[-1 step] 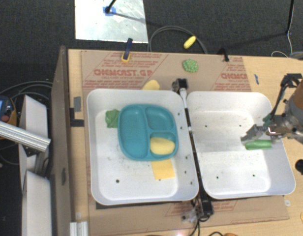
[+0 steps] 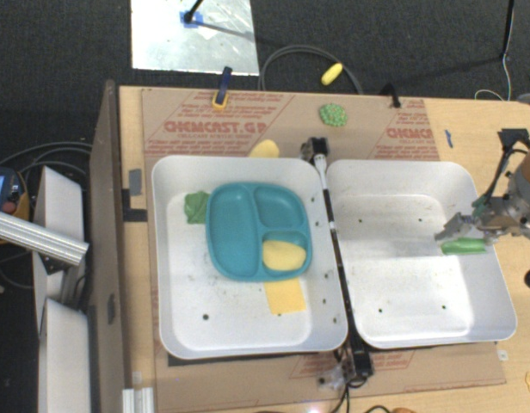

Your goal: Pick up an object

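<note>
Green slim rod beside metal gripper.

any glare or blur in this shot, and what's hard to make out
Camera view: the foil sheet on the floor glares bright; the white bins are evenly lit, with soft shadows; the gripper at the right edge is smeared and soft, so the green object beside it is hard to identify.

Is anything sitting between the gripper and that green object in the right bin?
Nothing visible does. The gripper is right at the green object, near the right bin's right wall, with only bare bin floor around them. The teal tray and yellow pieces lie in the left bin, well away.
</note>
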Robot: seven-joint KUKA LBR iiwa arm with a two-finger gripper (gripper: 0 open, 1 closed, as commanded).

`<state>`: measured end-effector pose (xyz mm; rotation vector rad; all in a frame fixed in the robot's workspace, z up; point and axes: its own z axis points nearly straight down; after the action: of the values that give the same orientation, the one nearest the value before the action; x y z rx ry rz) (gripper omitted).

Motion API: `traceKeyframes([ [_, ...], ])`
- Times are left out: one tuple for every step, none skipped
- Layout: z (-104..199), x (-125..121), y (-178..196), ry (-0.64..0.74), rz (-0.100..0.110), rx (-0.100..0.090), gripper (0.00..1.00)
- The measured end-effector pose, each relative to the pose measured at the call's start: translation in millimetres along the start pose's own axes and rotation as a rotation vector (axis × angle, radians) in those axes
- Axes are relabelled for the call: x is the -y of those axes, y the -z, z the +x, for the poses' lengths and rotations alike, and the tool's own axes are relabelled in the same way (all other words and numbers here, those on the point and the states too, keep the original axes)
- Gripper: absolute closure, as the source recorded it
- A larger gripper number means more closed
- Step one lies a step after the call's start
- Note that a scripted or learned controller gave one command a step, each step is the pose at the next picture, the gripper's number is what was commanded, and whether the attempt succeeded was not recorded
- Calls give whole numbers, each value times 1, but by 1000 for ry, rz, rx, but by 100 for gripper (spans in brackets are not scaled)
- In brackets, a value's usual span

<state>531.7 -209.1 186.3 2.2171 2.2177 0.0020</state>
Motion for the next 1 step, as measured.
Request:
traceKeyframes([
  [3, -32, 32, 5, -1, -1, 0],
])
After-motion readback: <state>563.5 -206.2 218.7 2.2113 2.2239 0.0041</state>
